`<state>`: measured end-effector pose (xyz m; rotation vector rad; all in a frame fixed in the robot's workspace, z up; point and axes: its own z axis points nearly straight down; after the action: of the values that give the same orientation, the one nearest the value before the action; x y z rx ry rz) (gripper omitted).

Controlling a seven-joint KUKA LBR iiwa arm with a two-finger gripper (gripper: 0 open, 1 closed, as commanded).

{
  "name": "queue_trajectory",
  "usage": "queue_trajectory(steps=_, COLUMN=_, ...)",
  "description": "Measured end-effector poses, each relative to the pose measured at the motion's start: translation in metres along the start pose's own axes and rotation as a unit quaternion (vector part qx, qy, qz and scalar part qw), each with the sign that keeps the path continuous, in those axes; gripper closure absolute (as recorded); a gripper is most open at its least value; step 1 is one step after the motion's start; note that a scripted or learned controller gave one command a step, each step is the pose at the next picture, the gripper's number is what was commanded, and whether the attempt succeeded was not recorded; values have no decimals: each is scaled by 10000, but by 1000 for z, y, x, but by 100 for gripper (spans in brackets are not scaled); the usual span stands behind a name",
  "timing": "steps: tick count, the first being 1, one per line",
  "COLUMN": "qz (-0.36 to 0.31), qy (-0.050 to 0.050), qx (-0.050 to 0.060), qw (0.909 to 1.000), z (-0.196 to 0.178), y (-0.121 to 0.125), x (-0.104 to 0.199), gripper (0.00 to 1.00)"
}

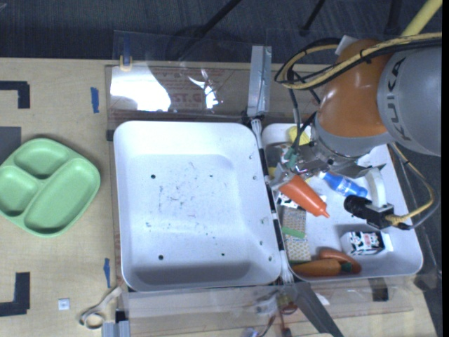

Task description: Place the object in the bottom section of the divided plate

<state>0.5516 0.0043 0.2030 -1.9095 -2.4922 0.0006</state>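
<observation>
The green divided plate [48,186] lies on the wooden bench at the far left, outside both bins. It has two small sections at the top and one long section at the lower right. My gripper [296,166] hangs low over the upper left part of the right bin [407,248], under the orange wrist band. An orange carrot-shaped toy [306,195] lies slanted just below the gripper, its blunt end toward it. I cannot tell whether the two touch.
The right bin also holds a blue bottle [345,185], a black-and-white carton [365,242], a red-orange sausage toy [326,262], a patterned flat packet [295,227] and something yellow [302,137]. The left bin [140,142] separates it from the plate.
</observation>
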Motion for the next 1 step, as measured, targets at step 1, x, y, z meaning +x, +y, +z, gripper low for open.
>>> queue_trajectory(steps=1, qz=2126, qy=4, qx=17, qw=9771, z=20, y=-37, x=51, gripper=100)
